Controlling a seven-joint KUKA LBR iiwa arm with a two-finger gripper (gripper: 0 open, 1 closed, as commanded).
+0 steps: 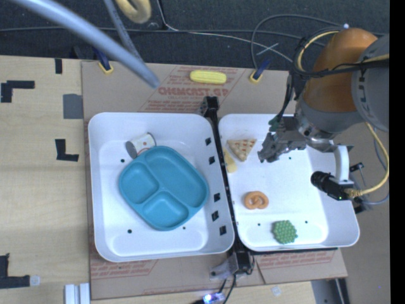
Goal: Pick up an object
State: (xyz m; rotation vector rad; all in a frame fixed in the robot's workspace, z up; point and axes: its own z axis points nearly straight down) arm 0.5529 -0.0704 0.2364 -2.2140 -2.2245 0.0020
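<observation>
Dark fingers (271, 152) beside waffle wedge (241, 148), right bin (329, 228), grip state unclear

The only lettering stands on the brown cardboard sheet (180, 94) that lies under the two white bins. It is printed in red, in an arched line just behind the left bin (101, 170), close beside the yellow corn cob (207, 77). The word looks like "CHEMCAST", followed by a couple of letters, perhaps "GP", but the print is too blurred to be sure. More red print along the sheet's front edge is unreadable.
</observation>
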